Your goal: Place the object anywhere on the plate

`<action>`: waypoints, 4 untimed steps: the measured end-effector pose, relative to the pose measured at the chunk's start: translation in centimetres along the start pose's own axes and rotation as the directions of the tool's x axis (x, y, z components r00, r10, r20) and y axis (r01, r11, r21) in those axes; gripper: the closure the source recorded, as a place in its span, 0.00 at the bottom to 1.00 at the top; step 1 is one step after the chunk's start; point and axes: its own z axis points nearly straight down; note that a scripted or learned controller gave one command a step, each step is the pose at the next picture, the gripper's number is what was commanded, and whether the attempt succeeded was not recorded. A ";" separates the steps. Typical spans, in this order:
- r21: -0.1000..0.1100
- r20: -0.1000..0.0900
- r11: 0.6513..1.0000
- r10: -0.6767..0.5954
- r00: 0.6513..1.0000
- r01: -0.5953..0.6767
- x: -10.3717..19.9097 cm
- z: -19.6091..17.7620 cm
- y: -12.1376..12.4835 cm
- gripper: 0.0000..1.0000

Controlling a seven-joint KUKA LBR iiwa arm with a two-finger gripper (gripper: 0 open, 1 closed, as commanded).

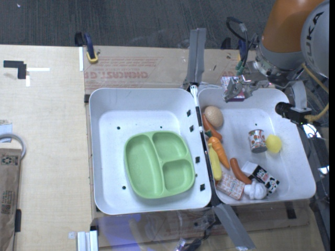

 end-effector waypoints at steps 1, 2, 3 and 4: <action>0.001 -0.001 0.979 -0.206 0.979 0.206 8.0 4.5 -2.9 1.00; 0.002 -0.001 0.987 -0.163 0.987 0.163 14.7 5.9 -6.1 1.00; 0.001 -0.001 0.987 -0.163 0.987 0.163 14.6 5.9 -6.1 0.00; 0.001 0.001 0.987 0.160 0.987 -0.160 14.4 5.8 1.5 0.00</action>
